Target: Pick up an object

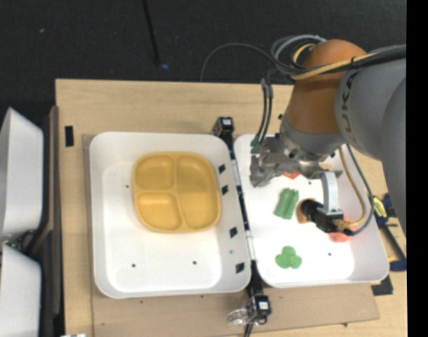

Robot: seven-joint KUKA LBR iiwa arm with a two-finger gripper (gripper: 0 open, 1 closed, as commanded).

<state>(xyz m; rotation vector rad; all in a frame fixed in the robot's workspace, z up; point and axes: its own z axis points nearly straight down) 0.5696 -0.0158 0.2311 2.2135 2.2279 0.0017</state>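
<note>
In the right bin (368, 269), a green ridged block (286, 203) lies tilted near the middle. Nearer the front edge of that bin lies a green clover-shaped piece (289, 258). A small red-orange thing (338, 236) peeks out at the right, partly hidden by the robot's wrist parts. My gripper (261, 173) hangs over the back left of the right bin, a little up and left of the ridged block. Nothing shows in its grasp. The arm's orange band and grey body cover the back of that bin.
The left bin (115, 258) holds a yellow divided plate (177, 191) in its back half. A row of black clips (238, 209) runs along the seam between the bins. Bare wooden bench (129, 104) surrounds both bins.
</note>
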